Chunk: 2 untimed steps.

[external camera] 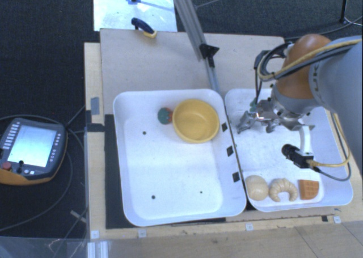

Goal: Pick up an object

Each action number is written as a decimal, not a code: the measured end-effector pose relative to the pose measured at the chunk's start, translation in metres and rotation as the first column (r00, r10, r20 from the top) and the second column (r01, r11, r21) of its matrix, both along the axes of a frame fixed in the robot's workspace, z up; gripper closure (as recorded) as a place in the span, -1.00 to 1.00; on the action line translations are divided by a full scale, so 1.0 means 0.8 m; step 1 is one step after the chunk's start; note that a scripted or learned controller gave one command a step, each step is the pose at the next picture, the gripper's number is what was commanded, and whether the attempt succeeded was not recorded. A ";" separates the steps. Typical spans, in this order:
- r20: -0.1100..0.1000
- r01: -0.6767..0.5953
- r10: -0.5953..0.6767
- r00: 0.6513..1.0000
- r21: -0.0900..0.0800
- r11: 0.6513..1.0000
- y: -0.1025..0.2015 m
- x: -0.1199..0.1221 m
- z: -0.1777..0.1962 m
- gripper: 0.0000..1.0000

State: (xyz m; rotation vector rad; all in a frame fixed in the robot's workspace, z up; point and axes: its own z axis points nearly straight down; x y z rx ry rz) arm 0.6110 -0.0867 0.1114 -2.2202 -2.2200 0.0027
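Dark carpet surrounds a pale wooden counter [153, 58], and I see a teach pendant [31, 150] lying on the floor off to the view's left, its cable looping past it. A slanted metal pole [190, 16] crosses the counter's far side, ending just at the rim between the two bins; a small dark-and-yellow clamp [143, 26] sits at the counter's far edge.

Left bin [170, 194]: a yellow bowl [195, 120] stands upright in the far right part, with a small green-and-red ball [165, 115] touching or just beside its left side. I cannot tell which.

Right bin [334, 197]: three items line up along the near wall. From the left, a pale rounded roll-like piece [256, 187], a croissant-shaped piece [283, 189], and an orange waffle-like square [308, 189]. They sit just beside one another.

The arm [323, 75] comes in from the right and hangs over the far half of the right bin. The claw [256, 121] sits near the bin's left wall, well apart from the three items at the near wall. I cannot tell whether it is spread or closed; I see nothing between its parts. A black cylindrical fitting [295, 154] with a yellow cable hangs below the wrist, between the claw and the row of items.
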 end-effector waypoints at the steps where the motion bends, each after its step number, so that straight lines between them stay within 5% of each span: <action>1: 0.002 0.000 0.000 1.000 0.000 1.000 0.000 0.000 -0.027 -1.00; 2: 0.005 0.000 0.000 1.000 0.000 1.000 0.000 0.001 -0.013 1.00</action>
